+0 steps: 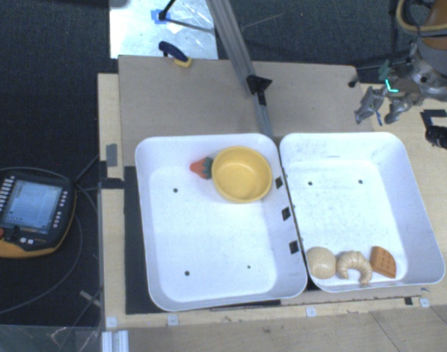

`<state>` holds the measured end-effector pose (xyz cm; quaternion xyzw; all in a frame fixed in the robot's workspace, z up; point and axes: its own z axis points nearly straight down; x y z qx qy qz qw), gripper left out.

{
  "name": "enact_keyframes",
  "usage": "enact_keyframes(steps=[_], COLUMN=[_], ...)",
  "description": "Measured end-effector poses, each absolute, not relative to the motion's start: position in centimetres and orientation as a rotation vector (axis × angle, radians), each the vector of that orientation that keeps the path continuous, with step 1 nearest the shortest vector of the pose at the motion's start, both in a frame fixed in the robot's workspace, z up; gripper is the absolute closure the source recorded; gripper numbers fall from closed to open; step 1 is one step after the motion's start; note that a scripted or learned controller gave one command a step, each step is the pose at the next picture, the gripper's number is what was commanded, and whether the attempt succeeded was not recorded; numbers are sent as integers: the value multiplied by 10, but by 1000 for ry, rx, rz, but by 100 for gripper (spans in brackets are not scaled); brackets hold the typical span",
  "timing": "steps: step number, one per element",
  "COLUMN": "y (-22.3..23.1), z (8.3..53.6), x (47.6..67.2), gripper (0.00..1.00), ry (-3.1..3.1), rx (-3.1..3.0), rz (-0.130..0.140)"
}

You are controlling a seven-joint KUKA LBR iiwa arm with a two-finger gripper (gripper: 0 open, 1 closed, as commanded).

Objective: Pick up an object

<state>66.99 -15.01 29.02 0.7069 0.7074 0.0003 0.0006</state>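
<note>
Hovering above the counter beyond the right white bin, the jaws stand spread, holding nothing. Target the rounded beige bread roll at that bin's near wall: descend vertically, centred, clear of the neighbouring croissant.

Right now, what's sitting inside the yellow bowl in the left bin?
The yellow bowl looks empty; its inside shows plain yellow. A small orange and green object sits against its left rim, outside it, partly hidden by the bowl, so I cannot tell what it is.
</note>
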Motion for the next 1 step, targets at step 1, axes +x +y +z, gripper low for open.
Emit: enact_keyframes(steps=[1], y=[-150], z=[290], x=[670], gripper=[0], ry=[2221], rx=[2220], rz=[1])
